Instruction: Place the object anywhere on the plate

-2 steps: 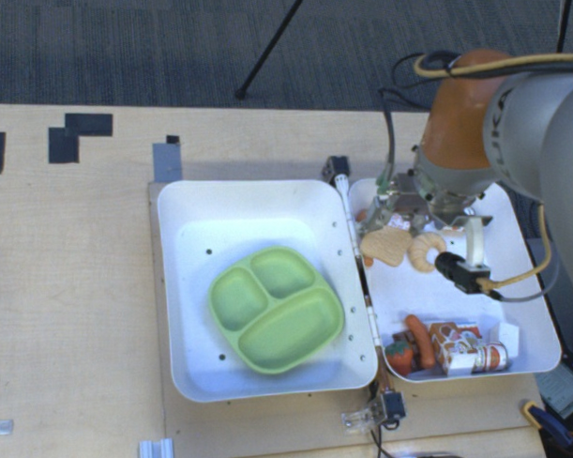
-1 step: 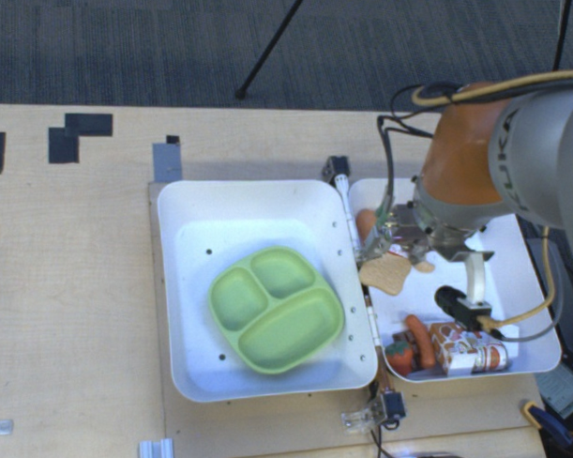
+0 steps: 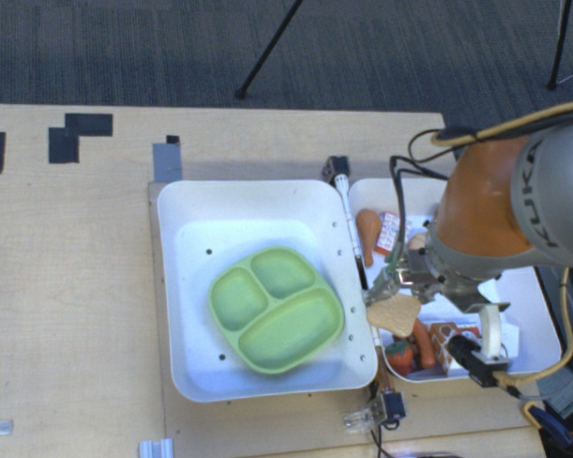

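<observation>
A green three-compartment plate [image 3: 275, 308] lies in the left white bin [image 3: 190, 274], with nothing on it. My gripper [image 3: 397, 283] hangs low over the left side of the right bin [image 3: 543, 327], under the grey and orange wrist. A tan toast-like piece [image 3: 395, 314] sits directly below and against the gripper, near the wall between the bins. Whether it is gripped or just lying there is hidden by the wrist.
In the right bin, an orange carrot-like piece [image 3: 367, 226] and a red-and-white packet [image 3: 388, 232] lie at the back left. Red and orange toy foods [image 3: 420, 346] crowd the front left corner. Cables [image 3: 411, 172] loop above the arm.
</observation>
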`<state>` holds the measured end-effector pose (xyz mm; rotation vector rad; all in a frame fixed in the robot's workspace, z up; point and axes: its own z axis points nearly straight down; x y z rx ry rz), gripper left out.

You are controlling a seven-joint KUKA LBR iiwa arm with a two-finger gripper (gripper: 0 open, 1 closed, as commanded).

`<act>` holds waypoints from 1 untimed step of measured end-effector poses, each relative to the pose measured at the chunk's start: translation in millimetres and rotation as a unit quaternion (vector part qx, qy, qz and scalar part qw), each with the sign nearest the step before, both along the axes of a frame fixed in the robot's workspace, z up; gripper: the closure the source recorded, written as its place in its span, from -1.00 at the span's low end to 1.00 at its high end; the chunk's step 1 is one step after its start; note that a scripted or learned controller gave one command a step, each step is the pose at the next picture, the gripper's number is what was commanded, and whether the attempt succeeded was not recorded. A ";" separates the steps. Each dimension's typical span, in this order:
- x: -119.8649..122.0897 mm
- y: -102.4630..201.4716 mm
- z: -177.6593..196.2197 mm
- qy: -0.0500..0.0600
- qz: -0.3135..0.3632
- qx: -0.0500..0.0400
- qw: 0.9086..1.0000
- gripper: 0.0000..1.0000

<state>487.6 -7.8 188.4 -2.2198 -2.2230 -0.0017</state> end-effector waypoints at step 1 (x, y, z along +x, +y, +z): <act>27.4 3.5 -4.2 0.000 0.001 0.000 1.000 1.00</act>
